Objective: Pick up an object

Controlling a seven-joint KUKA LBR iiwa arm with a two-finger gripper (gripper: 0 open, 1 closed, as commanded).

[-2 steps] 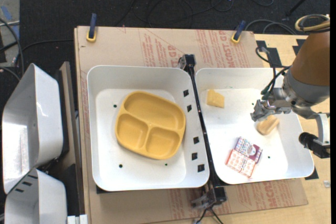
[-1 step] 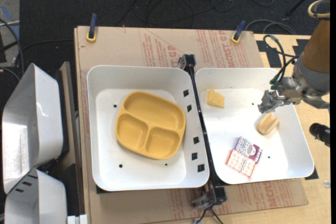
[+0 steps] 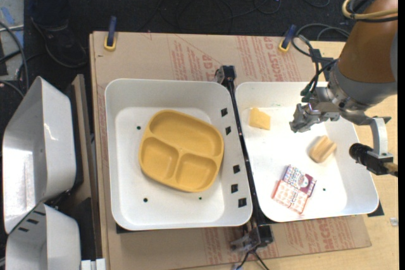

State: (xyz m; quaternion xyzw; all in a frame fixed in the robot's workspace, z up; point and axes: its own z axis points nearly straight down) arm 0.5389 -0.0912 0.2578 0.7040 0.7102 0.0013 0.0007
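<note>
We count two shallow white bins, smooth with rounded corners, side by side on a brown cardboard sheet (image 3: 209, 60) printed in faded red and pinned by two clamps at its far edge. The left bin (image 3: 120, 155) holds one thing: a yellow divided tray (image 3: 181, 150), a smooth rounded piece with three compartments, lying near the bin's centre. A row of small black clips runs down the seam between the bins.

The right bin (image 3: 361, 199) holds three loose objects. A pale yellow wedge (image 3: 259, 118), blocky and cheese-like, lies toward ten o'clock in that bin. A tan bread-like chunk (image 3: 322, 149), rounded and matte, lies close to the centre, drifting toward three o'clock. A flat printed packet (image 3: 294, 188), white and red with purple markings, lies toward six o'clock.

One gripper (image 3: 304, 120), dark grey metal, hangs over the right bin between the wedge and the chunk, at about eleven o'clock from the chunk and apart from both. We see nothing between its fingers; whether they are spread or closed we cannot tell. Above it, the arm's orange band (image 3: 370, 41) is glossy and rounded.
</note>
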